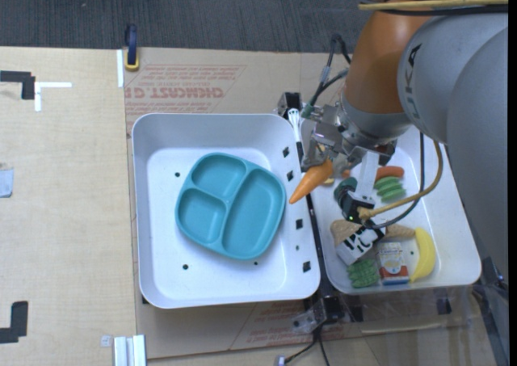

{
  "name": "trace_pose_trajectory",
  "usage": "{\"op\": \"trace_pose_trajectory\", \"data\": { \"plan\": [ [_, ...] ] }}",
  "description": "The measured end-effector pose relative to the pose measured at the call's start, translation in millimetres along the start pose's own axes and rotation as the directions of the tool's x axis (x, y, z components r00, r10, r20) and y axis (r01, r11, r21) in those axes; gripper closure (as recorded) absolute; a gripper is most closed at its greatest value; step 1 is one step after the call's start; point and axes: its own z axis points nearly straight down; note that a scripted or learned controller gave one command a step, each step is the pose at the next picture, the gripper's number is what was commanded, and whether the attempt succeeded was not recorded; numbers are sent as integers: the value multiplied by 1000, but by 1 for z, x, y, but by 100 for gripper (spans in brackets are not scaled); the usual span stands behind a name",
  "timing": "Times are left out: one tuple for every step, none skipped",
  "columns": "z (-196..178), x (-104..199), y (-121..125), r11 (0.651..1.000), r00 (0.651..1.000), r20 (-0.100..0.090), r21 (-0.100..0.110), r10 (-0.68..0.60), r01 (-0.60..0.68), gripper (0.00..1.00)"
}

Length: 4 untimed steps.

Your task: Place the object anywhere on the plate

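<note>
A teal plate (230,206) with three compartments lies tilted in the left white bin (153,219). An orange toy carrot (311,181) hangs over the divide between the two bins, just right of the plate's rim, tip pointing down-left. My gripper (329,161) sits right above the carrot's thick end and is shut on it. The grey arm with its orange band (388,41) reaches in from the upper right and hides much of the right bin's far half.
The right bin (456,219) holds several toy foods: a green pod with a red piece (388,183), a yellow banana (423,255), a green item (363,273), and a small carton (393,261). Cables loop beside the wrist. Cardboard lies beneath both bins.
</note>
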Motion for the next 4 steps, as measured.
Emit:
{"op": "trace_pose_trajectory", "data": {
  "plan": [
    [0,0,0,1000,1000,1,0,-1,1,0],
    [-8,-1,1,1000,1000,4,0,-6,6,100],
    [-4,59,-33,952,952,1,2,-308,308,100],
    [-17,141,-89,931,931,0,-1,-366,366,100]
  ]
}}
